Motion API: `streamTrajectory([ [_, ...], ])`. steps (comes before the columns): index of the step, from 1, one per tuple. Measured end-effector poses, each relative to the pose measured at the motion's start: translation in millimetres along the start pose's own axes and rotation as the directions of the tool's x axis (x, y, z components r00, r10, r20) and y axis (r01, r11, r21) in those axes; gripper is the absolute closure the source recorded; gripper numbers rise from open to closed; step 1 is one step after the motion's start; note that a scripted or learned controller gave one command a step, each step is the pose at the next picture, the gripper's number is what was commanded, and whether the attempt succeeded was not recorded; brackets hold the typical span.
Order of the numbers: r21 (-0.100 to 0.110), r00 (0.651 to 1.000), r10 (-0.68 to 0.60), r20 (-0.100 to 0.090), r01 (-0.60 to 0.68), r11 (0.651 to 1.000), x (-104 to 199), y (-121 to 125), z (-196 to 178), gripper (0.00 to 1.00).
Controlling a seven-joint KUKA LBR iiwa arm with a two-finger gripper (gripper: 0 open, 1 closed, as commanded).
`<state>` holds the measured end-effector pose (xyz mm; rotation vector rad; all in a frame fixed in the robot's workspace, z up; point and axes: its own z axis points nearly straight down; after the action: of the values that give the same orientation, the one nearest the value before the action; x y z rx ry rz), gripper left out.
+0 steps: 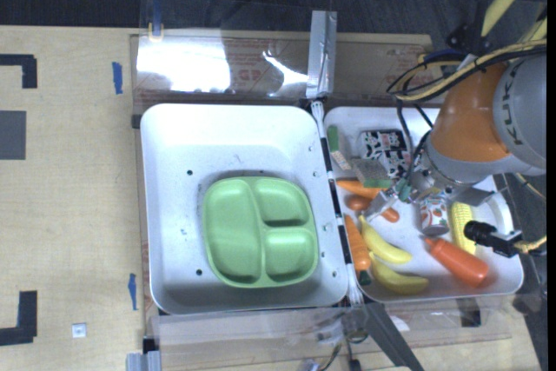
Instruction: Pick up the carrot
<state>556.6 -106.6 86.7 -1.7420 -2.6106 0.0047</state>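
The right bin (512,278) holds several toy foods. An orange carrot (357,185) lies near the bin's left wall, just left of my gripper (405,199). A second long orange piece (355,244) lies along that same wall, lower down. A small orange bit (391,215) shows right under the gripper, which hangs low over the middle of the right bin. The wrist and its orange band (465,122) hide the bin's upper right part.
Two yellow bananas (388,248) (401,279) lie at the right bin's front. An orange-red piece (459,262) and a yellow corn cob (461,217) lie to the right. A green divided plate (259,228) sits in the left bin (174,152). A black-and-white packet (382,143) lies at the back.
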Motion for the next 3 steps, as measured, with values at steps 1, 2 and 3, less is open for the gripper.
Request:
streamTrajectory([
  [1, -0.006, 1.0, 0.0, 0.003, 0.0, 1.0, -1.0, 1.5, -10.5, 1.0],
  [2, -0.007, 1.0, 0.0, 0.004, 0.0, 1.0, -1.0, 2.1, -11.2, 0.0],
  [3, -0.007, 0.989, 0.15, 0.003, -0.15, 0.989, -6.0, 14.9, -31.4, 0.0],
])
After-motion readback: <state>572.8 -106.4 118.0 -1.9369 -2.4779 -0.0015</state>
